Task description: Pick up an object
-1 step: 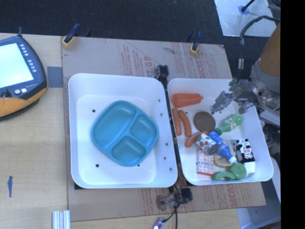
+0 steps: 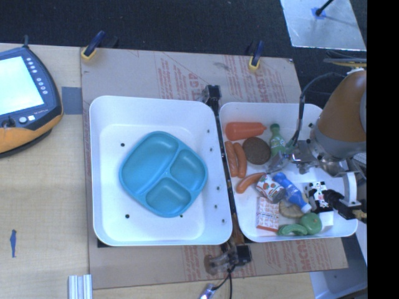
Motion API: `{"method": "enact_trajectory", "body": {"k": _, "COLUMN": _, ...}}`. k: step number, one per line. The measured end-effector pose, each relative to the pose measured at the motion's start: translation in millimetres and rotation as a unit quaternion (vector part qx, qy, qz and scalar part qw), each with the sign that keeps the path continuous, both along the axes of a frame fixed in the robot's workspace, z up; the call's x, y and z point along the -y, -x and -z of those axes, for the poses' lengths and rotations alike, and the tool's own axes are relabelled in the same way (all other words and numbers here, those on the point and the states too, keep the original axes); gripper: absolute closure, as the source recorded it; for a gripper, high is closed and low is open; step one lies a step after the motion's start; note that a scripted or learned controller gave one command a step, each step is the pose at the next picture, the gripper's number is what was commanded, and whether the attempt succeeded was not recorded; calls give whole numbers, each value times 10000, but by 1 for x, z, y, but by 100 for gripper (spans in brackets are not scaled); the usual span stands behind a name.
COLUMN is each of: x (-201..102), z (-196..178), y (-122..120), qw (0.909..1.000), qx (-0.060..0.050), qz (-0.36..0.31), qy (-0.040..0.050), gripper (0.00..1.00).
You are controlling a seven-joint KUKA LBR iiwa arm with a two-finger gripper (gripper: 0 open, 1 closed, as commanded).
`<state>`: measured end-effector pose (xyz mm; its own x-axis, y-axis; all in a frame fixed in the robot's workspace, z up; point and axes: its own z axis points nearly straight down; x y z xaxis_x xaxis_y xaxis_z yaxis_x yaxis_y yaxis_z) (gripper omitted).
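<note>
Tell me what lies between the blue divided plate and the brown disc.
In the camera view, the two bins' adjoining walls and two orange sausages lying side by side separate the blue divided plate from the brown disc.

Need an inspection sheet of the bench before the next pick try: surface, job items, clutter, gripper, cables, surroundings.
Surface: left bin and right bin, both white, side by side on a cardboard sheet over a wooden bench.
Job's things: the right bin holds an orange carrot, brown patty, green bottle, blue bottle, red and white packet, and more small pieces.
Clutter: blue divided plate, alone in the left bin.
Grippers: gripper over the right bin, beside the green bottle; cannot tell whether it holds anything.
Cables: black cable arcs beside the arm.
Surroundings: teach pendant at the bench's left; clamp on the sheet's far edge.
</note>
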<state>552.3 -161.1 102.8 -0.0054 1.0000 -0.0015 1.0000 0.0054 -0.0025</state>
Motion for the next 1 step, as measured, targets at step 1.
{"method": "enact_trajectory", "body": {"k": 1, "x": 2, "z": 9, "y": -56, "qw": 10000, "qx": 12, "qz": 6, "qy": -1, "gripper": 0}}
